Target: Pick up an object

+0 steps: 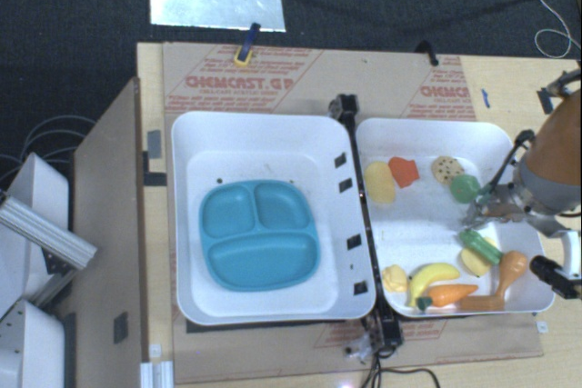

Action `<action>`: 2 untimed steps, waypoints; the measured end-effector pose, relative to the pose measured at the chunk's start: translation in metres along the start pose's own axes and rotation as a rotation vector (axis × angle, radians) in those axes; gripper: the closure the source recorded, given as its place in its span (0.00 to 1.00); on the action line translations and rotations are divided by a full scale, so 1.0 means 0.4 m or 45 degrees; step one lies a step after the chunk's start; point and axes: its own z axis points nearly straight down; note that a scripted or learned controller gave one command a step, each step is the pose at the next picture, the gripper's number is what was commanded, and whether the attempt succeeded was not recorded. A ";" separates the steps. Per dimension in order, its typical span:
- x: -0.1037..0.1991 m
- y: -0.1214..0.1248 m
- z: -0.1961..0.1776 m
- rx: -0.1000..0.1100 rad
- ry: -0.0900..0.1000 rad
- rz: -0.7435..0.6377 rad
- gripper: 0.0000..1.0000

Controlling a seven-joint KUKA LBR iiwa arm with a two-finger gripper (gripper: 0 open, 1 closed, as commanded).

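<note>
— Cardboard-covered bench [273, 73] under your camera: what's on it?
— You have two shallow white plastic bins; the left bin [186, 195] holds a blue divided plate [260, 233].
— And the right bin [427, 136]?
— Your gripper [480, 212] sits low at its right side, just beside a green cucumber-like toy [479, 246]; you cannot tell its finger spacing. A yellow banana [429, 277] and orange carrot [447, 293] lie near.
</note>
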 end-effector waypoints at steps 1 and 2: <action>0.000 -0.001 0.001 0.001 0.000 0.001 0.00; 0.188 -0.085 0.030 0.010 0.007 -0.008 0.00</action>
